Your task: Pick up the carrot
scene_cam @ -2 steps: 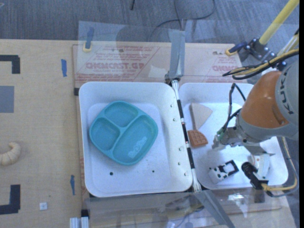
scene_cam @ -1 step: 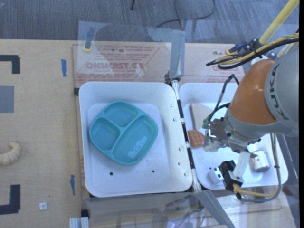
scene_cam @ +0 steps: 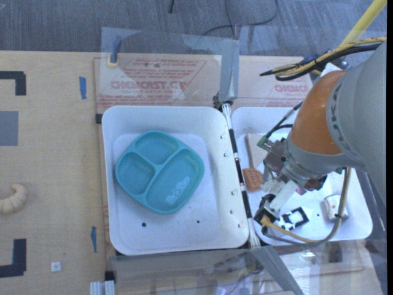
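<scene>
An orange-brown piece, which may be the carrot, lies against the left wall of the right bin. A thin brown stem-like strip runs up from it. My gripper hangs low over the left half of that bin, just right of the orange piece. The grey and orange wrist covers it from above. I see nothing held in it.
A teal divided plate lies in the left bin. In the right bin, a small black square frame and a white object lie near the front. A pale croissant-shaped thing rests on the bench far left.
</scene>
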